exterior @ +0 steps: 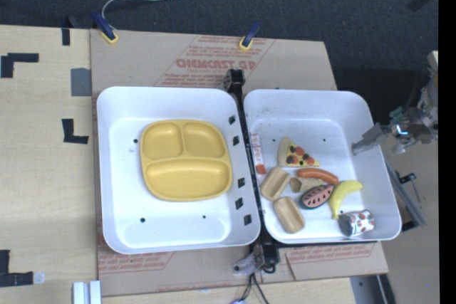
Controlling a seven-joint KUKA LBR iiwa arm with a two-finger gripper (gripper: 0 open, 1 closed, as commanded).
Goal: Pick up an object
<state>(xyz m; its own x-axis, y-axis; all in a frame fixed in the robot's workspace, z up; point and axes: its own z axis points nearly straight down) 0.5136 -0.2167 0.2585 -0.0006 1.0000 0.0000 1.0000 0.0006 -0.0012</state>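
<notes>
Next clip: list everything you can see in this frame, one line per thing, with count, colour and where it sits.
bins: 2, white, side by side on the bench
divided plate: 1, yellow, middle of the left bin
pizza slice: 1, tan with red and dark spots, right bin, centre
hot dog sausage: 1, red, right bin, below the pizza slice
bread pieces: 2, tan, right bin, left part
oval toy: 1, dark with a red centre, right bin, beside the banana
banana: 1, yellow, right bin, right of centre
can: 1, silver and red, right bin, near right corner
clamps: 2, yellow and blue, far edge of the cardboard
gripper: 1, grey, at the right bin's right rim
</notes>
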